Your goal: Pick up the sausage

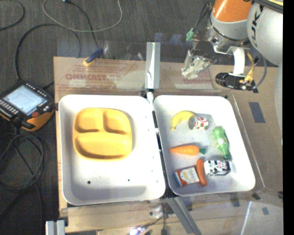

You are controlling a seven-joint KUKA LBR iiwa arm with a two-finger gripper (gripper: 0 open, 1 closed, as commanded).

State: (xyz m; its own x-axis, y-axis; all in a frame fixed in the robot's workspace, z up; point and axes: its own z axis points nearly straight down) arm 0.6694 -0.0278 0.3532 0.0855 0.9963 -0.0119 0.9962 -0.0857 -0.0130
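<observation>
Yellow tray (104, 133) in white left bin (69, 183); right bin (243, 179) holds yellow banana (182, 119), orange carrot (186, 149), green bottle (221, 141), red-orange sausage (201, 171).

The bench (69, 75), seemingly cardboard-topped, bears two white bins (64, 183).

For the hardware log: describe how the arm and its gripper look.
The arm is pale grey with a glossy orange band above the wrist. The gripper is small, metallic grey-white, with a green part beside it. A black cylinder with yellow cable hangs nearby.
</observation>
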